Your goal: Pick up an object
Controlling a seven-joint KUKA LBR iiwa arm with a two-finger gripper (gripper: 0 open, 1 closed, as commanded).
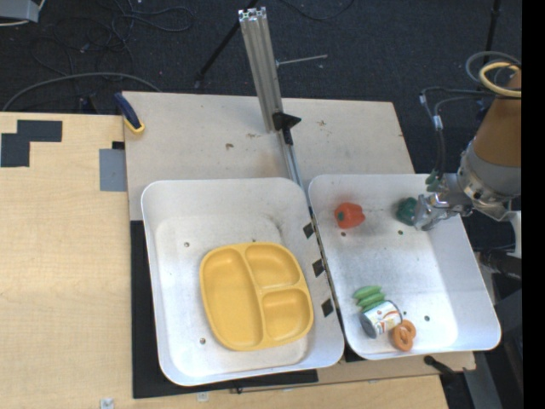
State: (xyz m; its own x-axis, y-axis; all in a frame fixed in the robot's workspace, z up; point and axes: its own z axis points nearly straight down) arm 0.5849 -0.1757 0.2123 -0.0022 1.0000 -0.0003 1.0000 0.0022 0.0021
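Observation:
In the right bin (443,262) lie a red pepper-like toy (348,216), a dark green object (408,210), a small green piece (369,296), a white can with a colourful label (380,319) and an orange ring-shaped toy (403,335). My gripper (428,213) reaches in from the right at the bin's upper right, directly beside the dark green object and touching or nearly touching it. The red toy lies well to the gripper's left.
The left bin (170,228) holds a yellow divided plate (255,294). A metal post (262,66) stands behind the bins. A wooden table surface (60,262) spreads to the left. The arm's grey and orange wrist (498,143) hangs over the right edge.

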